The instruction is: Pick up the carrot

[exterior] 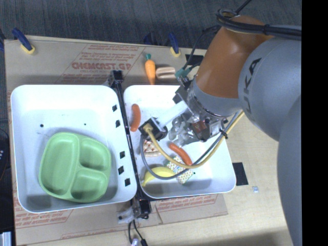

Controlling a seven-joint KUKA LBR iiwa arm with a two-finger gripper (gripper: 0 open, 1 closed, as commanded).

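The carrot (149, 69), small and orange with a green top, lies on the cardboard just behind the right bin's (225, 181) far rim, outside both bins. My gripper (180, 130) hangs low inside the right bin, near its middle, well in front of and to the right of the carrot. The big grey arm with its orange band covers the bin's right half. Nothing shows between the gripper's tips; cables and metal parts clutter that spot.
In the right bin lie an orange sausage (135, 117) by the left wall, another sausage (180, 154), a yellow banana-like piece (159, 173) and a patterned packet (184, 176). A tan bread-like item (165, 73) sits beside the carrot. The left bin holds a green divided plate (76, 165).
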